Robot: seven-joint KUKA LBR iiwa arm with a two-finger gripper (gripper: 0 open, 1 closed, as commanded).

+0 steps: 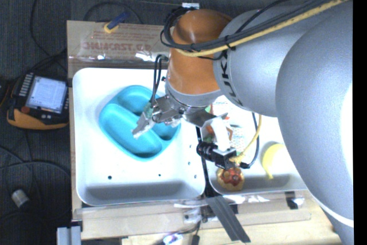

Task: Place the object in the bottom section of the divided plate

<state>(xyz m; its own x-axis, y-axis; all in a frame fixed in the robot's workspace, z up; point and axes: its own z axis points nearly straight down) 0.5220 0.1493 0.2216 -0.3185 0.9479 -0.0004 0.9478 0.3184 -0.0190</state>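
A blue divided plate [118, 119] lies in the left white bin [92, 181], towards its back. My gripper [143, 123] hangs over the plate's right half, its tip low above the blue surface. Nothing can be made out in it. The orange wrist band [195, 66] and the grey arm cover the back of the right bin [287, 183]. In that bin lie a yellow curved object [272, 159], a small red and orange fruit-like object [230, 178] and a white packet with orange and green print [225, 130].
A sheet of cardboard with a clear plastic bag [114, 46] lies behind the left bin. A hand-held screen device [41, 97] rests on the floor to the left. Black cables [209, 151] hang from the wrist over the divider between the bins.
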